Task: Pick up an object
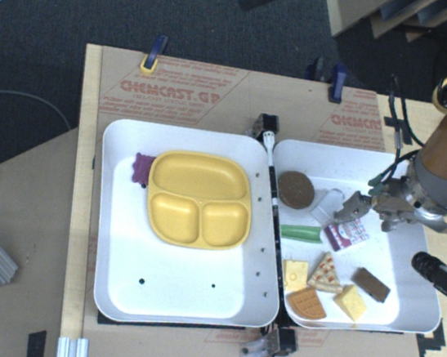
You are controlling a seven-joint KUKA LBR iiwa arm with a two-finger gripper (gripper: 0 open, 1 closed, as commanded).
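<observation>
The gripper (357, 207) is being held low in the right bin (409, 323), just above a small purple-and-white packet (348, 234); whether the jaws are parted cannot be told. The packet is being judged light, thin and crinkly, likely slippery, best pinched across its narrow width. Nearby, a brown disc (295, 189), green stick (300, 233) and toy foods are being crowded together. A yellow divided tray (200, 198) is lying in the left bin (175, 290).
</observation>
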